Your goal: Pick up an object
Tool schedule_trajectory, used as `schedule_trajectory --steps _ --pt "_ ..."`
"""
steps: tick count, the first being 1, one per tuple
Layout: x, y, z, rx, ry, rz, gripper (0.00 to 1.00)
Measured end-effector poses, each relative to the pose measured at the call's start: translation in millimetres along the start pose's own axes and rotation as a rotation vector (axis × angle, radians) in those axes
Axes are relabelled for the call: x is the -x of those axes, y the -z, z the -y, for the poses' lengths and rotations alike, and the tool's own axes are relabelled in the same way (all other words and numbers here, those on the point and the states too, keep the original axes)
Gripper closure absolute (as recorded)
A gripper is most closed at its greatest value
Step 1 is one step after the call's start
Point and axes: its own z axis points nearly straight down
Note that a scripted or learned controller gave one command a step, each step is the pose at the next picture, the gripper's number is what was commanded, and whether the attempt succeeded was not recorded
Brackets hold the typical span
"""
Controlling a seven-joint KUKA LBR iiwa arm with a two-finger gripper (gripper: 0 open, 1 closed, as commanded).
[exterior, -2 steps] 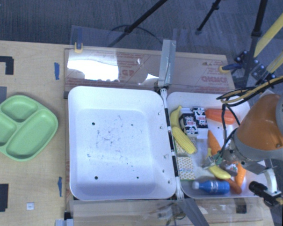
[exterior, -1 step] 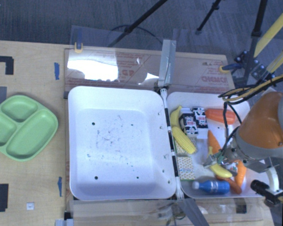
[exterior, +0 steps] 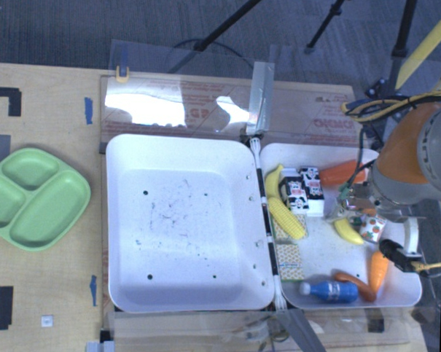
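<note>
So the arm [exterior: 415, 154] comes in from the right, grey with that orange band, and hangs over the right bin [exterior: 326, 267], which is where all the stuff is. The gripper [exterior: 353, 203] is down among the clutter near the middle-right of that bin, and honestly I cannot tell if the fingers are open or closed, it's too busy there. Just beside it there's a small yellow banana [exterior: 347, 230] and a little white cup-ish thing with coloured spots [exterior: 371, 228]. Along the left wall of that bin lie a bigger banana [exterior: 273, 187] and a corn cob [exterior: 290, 222], touching each other. A black-and-white carton [exterior: 301, 190] sits right next to them, and an orange carrot-like piece [exterior: 339, 172] lies toward the back. Near the front there's a blue bottle [exterior: 334, 290] on its side, a small orange piece [exterior: 347, 278] just behind it and a carrot [exterior: 377, 272] off to its right. The left bin [exterior: 182, 221] has just scuff marks on its floor. Well off to the left on the desk [exterior: 48, 288] sits a green divided plate [exterior: 33, 198].
</note>
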Motion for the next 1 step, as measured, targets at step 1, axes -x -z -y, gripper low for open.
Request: schedule_trajectory --steps 1 --pt "-53.0 107.1 -38.9 -0.002 0.079 -0.001 1.00"
